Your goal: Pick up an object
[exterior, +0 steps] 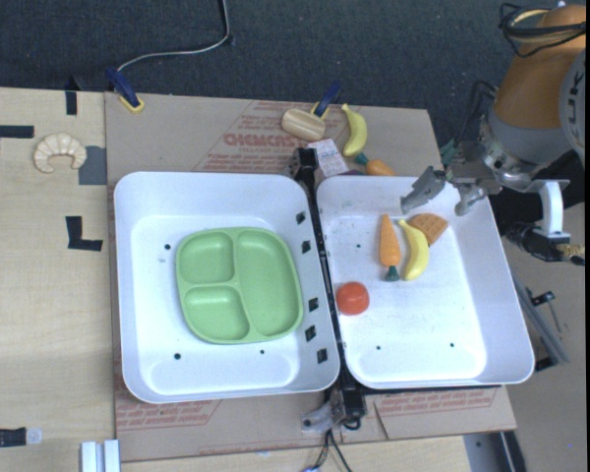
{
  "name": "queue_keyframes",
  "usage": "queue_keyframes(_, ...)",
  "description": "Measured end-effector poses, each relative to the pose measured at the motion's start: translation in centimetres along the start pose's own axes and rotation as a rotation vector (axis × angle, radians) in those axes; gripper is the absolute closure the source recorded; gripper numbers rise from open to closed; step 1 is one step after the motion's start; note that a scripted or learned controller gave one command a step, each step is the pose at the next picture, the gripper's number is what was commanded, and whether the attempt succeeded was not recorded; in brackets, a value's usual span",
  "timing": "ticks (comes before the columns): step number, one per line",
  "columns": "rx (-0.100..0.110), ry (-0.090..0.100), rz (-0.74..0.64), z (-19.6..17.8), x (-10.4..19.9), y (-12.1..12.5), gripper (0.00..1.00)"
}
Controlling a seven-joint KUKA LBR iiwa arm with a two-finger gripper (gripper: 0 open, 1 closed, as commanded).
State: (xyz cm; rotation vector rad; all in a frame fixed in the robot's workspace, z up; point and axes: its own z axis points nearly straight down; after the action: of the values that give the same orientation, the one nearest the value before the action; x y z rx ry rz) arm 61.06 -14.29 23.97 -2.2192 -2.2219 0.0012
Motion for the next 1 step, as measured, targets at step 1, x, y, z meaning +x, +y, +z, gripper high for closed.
queue_keyframes(1,0.003,-0.001,0.001,8.67,-1.43,1.85,0.00)
